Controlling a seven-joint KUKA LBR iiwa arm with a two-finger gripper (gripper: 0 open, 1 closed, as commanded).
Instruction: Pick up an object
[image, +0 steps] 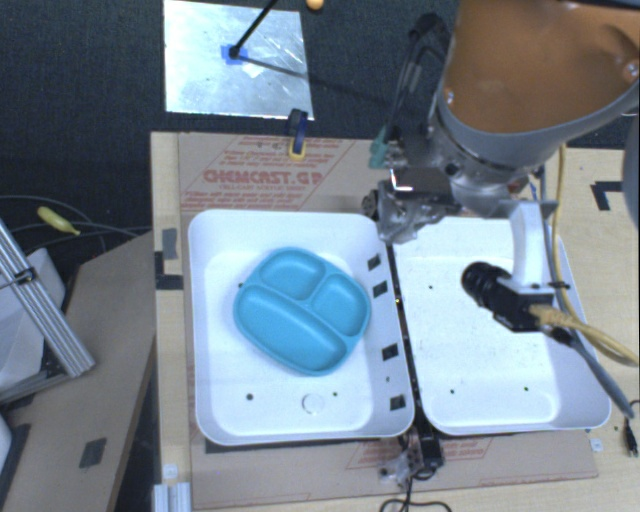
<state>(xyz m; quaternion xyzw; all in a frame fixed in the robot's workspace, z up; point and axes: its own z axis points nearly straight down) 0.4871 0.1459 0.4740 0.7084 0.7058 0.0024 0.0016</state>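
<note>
Camera view, blue divided plate lay in left bin, gripper hung over bins' shared back edge, finger opening impossible to tell, nothing seen held.

Brightness: even and fairly bright over the bench; the dark floor around it stays dim.
Glare: the two white bins are near washed out, and the shiny metal sheet at the top reflects light in pale streaks.
Shadows: soft and short, with a faint one under the blue tray, suggesting diffuse light from above.
Blur: the arm, close to the lens, is soft and out of focus; its orange band is smeared.
Sharpness: the bin contents are moderately crisp, with slight graininess overall.
Distortion: the bench edges lean slightly with the slanted view.
</note>
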